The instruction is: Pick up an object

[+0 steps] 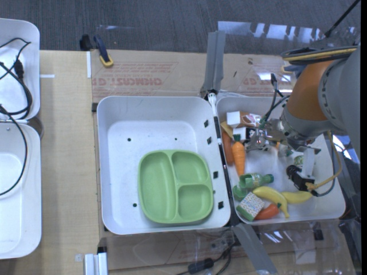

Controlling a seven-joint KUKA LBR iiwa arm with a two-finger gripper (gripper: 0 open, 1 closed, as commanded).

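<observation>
The right bin (327, 211) holds a heap of toy food: an orange carrot (238, 157), a green bottle (256, 180), two yellow bananas (274, 198), a small printed box (250, 204) and a red-orange piece (267, 212). My gripper (258, 137) hangs low over the bin's upper middle, just right of the carrot's top, among small packets (250, 119). The grey arm with its orange band (309, 90) comes in from the right above it. Nothing is visibly held.
The left bin (114, 171) carries a green divided plate (175, 186). A raised divider (215, 67) stands between the bins at the back. Cardboard (143, 73) lies behind them. White appliances with black cables (14, 96) sit at the far left.
</observation>
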